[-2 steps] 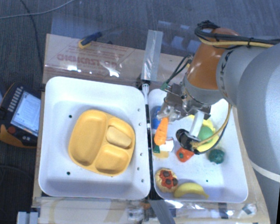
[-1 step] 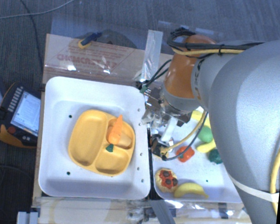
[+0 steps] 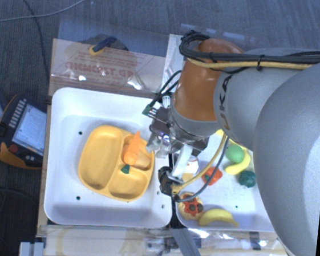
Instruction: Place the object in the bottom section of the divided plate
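Observation:
A yellow divided plate [image 3: 103,159] lies in the left white bin [image 3: 60,199]. An orange toy carrot [image 3: 136,150] with a green stem end [image 3: 125,170] rests on the plate's right side, across the ridge between its two small sections. The gripper [image 3: 161,145] hangs from the grey and orange wrist [image 3: 196,103] directly at the carrot's right edge, over the wall between the bins. The arm's body hides the contact between gripper and carrot.
The right bin [image 3: 252,224] holds a green fruit [image 3: 234,153], a yellow banana [image 3: 218,217], a dark green item [image 3: 247,178], a red-orange pepper [image 3: 212,175] and another small orange toy [image 3: 191,205]. A teach pendant [image 3: 22,132] lies left of the bench.

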Robot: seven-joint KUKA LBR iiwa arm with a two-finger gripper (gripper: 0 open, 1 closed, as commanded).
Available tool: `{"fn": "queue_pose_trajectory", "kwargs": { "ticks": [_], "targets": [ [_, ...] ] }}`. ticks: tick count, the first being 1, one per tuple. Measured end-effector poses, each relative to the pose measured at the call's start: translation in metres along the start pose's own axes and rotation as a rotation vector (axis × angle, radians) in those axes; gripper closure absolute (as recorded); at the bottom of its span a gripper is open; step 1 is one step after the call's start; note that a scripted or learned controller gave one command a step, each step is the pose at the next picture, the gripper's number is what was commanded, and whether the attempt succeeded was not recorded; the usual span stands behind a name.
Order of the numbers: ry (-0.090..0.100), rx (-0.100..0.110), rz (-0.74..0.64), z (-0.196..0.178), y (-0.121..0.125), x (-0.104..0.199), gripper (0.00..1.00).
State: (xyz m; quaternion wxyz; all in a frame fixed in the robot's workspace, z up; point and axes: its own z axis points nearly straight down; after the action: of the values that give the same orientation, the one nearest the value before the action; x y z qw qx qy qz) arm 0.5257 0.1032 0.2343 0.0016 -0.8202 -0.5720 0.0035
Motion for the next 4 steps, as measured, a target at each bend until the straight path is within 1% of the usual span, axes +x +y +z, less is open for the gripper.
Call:
{"fn": "queue_pose_trajectory", "kwargs": {
  "ticks": [1,2,3,4],
  "targets": [
    [0.0,-0.001,-0.043,-0.015,-0.037,0.087,1.0],
    [-0.002,-0.001,-0.059,0.028,-0.034,0.058,1.0],
    [-0.002,-0.001,-0.402,0.021,-0.049,0.085,1.0],
    [-0.001,0.0,-0.402,0.021,-0.049,0.085,0.0]
  ]
}}
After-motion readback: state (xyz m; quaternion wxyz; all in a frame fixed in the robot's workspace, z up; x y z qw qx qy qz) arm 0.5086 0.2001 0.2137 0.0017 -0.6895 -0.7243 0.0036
